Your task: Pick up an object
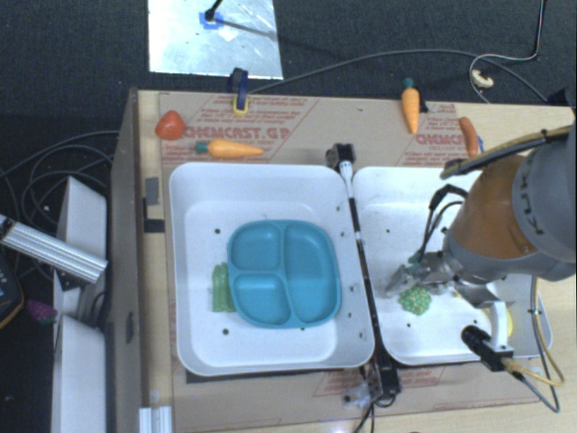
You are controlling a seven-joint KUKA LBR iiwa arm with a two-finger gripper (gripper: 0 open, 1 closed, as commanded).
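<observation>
Gripper (407, 282) hangs low in the right bin (388, 197), just over a green broccoli (416, 300) on the bin floor near its front. How far it is open, or whether it grips anything, cannot be told. A blue plate (284, 273) fills the left bin (203, 197), with a green piece (220, 289) at its left edge.

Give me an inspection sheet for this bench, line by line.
Surface: cardboard-topped bench with left bin and right bin.
Job's things: green broccoli-like toy in right bin, directly beneath the gripper.
Clutter: blue divided plate and green piece in left bin; toy carrots, tomato on cardboard.
Grippers: low over the green toy.
Cables: black cables at left.
Surroundings: foil sheet on dark floor.
</observation>
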